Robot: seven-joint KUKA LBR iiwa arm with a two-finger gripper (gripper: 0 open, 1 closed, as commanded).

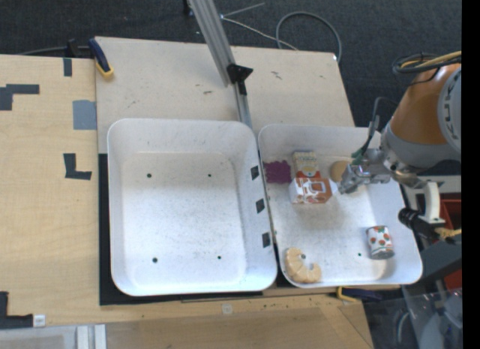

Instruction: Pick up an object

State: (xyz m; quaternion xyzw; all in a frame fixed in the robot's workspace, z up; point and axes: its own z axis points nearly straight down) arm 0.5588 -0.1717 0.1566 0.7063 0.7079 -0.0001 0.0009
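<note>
Two shallow white bins side by side on a pale wooden worktop [172, 77], left bin [180, 280] and right bin [409, 269] touching along their inner walls. In the right bin, a red-and-white carton [311, 190] near the middle, just beside a small yellow-and-white packet [304, 161] on its far side. Left of the packet, a purple piece [277, 172] close to the bin's left wall. Right of the carton, a small tan round item [339, 169], partly hidden by the tool. At the near edge, a pale pretzel-like pastry [302, 266] against the rim. Toward the near right corner, a small can with red fruit on its label [380, 242], upright, well apart from the carton. Reaching in from the right, the grey arm with its orange band [424, 111]; the tool [351, 183] low over the right bin, just right of the carton and beside the tan item. Cannot tell whether its fingers are apart or together, too small and dark here. Nothing visibly clamped between them.
</note>
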